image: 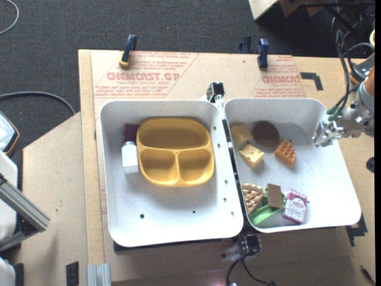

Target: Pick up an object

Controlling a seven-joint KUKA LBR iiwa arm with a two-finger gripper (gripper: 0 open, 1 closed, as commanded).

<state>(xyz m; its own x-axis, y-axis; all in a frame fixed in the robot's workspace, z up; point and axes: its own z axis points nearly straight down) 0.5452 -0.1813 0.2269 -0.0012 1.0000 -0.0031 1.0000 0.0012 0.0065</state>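
The right bin [333, 177] holds several toy foods: a brown round patty [265, 133], a tan piece [240, 134], a yellow cheese wedge [251, 155] and an orange waffle [285, 152] at the back. Along its front edge lie a tan lattice piece [252, 195], a brown block [274, 195], a green pod [263, 215] and a pink carton [294, 207]. My gripper [323, 134] hangs over the bin's right rim, right of the waffle and apart from every item, with nothing seen in it.
The left bin [113, 177] holds a yellow divided plate [175, 151], with a white bottle [130, 157] and a dark purple object [131, 130] at its left side. Clamps [127, 50] grip the board's back edge. Cables trail at the far right.
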